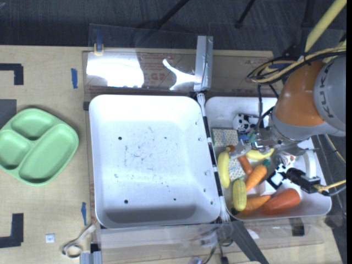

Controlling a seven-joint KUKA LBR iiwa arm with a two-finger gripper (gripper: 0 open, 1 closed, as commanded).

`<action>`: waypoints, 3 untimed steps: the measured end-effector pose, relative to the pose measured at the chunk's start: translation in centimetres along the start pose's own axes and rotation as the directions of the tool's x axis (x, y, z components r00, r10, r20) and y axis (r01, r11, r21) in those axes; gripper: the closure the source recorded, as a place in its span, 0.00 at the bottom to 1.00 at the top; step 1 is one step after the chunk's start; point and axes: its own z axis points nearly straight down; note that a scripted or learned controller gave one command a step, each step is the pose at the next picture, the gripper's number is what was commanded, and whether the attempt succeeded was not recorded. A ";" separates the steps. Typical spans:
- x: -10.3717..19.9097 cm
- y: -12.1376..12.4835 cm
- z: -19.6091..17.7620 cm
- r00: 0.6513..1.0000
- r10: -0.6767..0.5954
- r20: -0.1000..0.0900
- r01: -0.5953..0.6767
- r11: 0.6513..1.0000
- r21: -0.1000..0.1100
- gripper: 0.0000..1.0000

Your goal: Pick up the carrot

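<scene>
Several toy foods lie packed in the right bin [220, 108]. An orange carrot [256, 177] lies at a slant in the middle of the pile, and a second orange carrot [255, 203] lies along the front wall. A thicker red-orange piece [284, 199] rests to their right. My gripper [262, 146] hangs over the middle of this bin, just above and behind the slanted carrot, next to a small yellow piece [258, 154]. The wrist hides what is directly beneath it.
A yellow banana [223, 168] and a yellow-green corn cob [239, 194] lie along the right bin's left wall. A black-and-white toy [245, 123] sits at its back. The left bin [146, 101] adjoins it. A green divided plate [36, 145] rests far left.
</scene>
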 end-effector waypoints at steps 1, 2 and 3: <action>0.7 -4.5 -2.7 0.993 -0.117 -0.004 0.117 0.993 0.009 0.00; -1.2 -5.8 2.0 0.942 -0.336 0.010 0.336 0.942 -0.010 0.00; 0.1 -6.7 1.8 0.863 -0.505 0.021 0.505 0.863 -0.015 0.00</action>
